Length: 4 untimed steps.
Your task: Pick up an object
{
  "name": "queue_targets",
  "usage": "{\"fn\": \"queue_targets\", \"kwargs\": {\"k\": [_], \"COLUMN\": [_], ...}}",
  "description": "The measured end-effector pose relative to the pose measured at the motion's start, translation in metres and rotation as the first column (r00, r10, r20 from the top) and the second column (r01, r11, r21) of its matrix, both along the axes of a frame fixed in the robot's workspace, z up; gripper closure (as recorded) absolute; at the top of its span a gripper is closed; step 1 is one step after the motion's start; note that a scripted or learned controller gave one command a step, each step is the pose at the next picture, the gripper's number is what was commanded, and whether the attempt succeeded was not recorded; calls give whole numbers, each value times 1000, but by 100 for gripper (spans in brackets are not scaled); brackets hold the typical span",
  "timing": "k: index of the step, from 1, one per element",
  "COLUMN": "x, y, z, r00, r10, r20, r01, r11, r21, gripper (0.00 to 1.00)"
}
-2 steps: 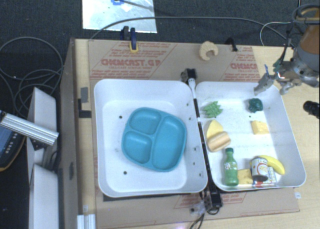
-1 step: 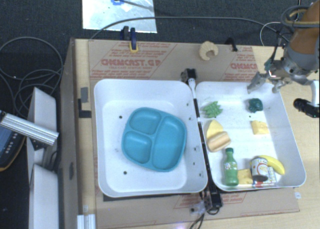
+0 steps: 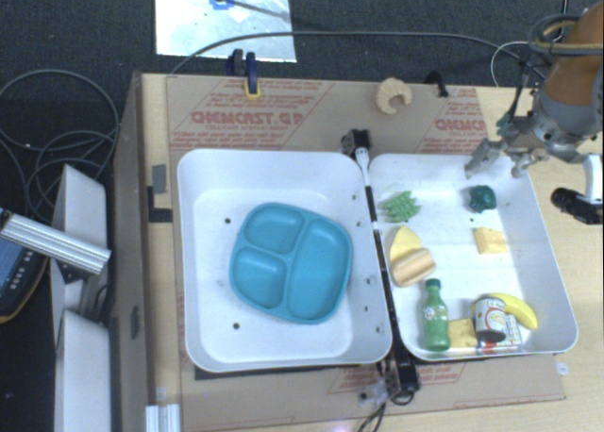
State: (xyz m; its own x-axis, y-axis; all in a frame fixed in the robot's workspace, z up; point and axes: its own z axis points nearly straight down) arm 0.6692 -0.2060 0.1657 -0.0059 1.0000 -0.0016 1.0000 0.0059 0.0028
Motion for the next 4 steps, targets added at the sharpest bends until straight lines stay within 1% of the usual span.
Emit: {"fn": "queue_targets", "kwargs": {"k": [1,2,3,4], "x": [-7,-5,-5,0], "y": [0,0,0,11], "z": [-51,-38,-38,-81], "r00": [1000,1000,1000,1000], "r10": [-3,0,1,-1], "r20": [-2,5,4,-1], "r01": [3,0,-1,1], "r11": [1000,1000,1000,1000], "r21": [1,-2,-2,1], "gripper": [0,100,0,0]}}
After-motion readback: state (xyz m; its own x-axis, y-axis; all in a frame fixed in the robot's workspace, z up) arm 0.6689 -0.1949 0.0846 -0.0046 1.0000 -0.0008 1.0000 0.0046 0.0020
